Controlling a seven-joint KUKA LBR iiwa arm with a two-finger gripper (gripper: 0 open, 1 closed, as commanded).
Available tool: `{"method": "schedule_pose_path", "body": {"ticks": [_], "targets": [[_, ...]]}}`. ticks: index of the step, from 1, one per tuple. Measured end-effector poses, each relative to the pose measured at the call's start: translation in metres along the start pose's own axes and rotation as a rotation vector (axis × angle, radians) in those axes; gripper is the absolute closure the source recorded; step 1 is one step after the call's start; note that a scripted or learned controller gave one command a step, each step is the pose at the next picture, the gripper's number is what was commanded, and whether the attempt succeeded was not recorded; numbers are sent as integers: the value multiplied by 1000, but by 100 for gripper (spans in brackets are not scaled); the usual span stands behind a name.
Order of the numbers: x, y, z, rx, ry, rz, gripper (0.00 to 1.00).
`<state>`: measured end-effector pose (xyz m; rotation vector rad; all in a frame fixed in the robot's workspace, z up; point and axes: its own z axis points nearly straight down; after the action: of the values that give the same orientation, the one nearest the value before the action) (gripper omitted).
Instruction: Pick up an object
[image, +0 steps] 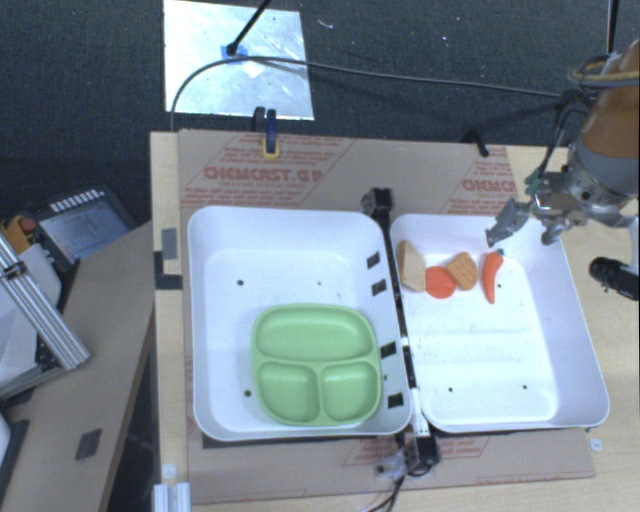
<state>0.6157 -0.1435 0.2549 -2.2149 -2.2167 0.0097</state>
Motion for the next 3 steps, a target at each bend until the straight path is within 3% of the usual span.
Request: {"method": "schedule_pose_path", "body": {"ticks": [1, 3], "targets": [[0, 2, -7, -12, -2, -2, 0], [8, 12, 81, -10, -1, -4, 0]]}}
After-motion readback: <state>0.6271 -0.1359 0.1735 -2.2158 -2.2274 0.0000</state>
